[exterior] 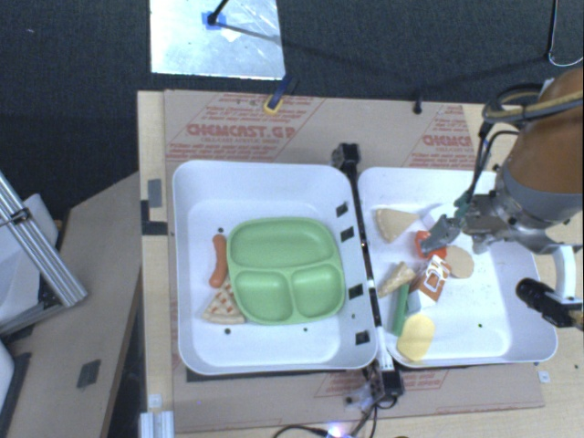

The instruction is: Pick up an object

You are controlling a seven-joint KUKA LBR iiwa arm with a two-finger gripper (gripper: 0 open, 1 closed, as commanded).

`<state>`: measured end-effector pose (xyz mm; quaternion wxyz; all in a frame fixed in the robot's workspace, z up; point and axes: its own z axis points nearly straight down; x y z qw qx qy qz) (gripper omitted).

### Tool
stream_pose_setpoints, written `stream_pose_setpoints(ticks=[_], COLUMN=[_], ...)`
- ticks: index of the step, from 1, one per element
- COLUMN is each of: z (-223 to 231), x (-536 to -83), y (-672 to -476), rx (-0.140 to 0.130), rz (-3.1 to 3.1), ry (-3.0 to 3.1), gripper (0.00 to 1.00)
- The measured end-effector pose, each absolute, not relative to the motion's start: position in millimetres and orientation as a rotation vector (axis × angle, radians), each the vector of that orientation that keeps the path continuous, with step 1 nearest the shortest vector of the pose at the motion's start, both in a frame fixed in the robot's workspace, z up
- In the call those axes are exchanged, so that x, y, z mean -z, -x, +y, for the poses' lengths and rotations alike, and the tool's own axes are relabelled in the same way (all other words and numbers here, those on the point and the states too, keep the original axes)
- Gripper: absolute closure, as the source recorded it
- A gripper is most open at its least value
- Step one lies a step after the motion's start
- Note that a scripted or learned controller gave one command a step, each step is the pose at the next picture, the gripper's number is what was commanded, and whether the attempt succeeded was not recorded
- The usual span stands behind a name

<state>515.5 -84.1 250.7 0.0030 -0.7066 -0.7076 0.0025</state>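
The pincer [444, 233] hung in the right bin [511, 336], whether apart or together I cannot tell; the red piece [422, 242] lay just left of it, touching.

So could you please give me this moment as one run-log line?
arm: over right white bin | hand: low above small red toy piece | grasp: unconfirmed | left bin: green divided plate
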Motion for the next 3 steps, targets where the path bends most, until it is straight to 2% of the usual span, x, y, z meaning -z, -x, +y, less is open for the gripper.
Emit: stream_pose_setpoints(ticks=[1, 3], z=[-84, -86], x=[-255, -165], y=[-517.4, -523.5], rx=[0.001, -0.003], rz=[-2.226, -2.220], ry=[2.219, 2.219], gripper=[0.00, 0.00])
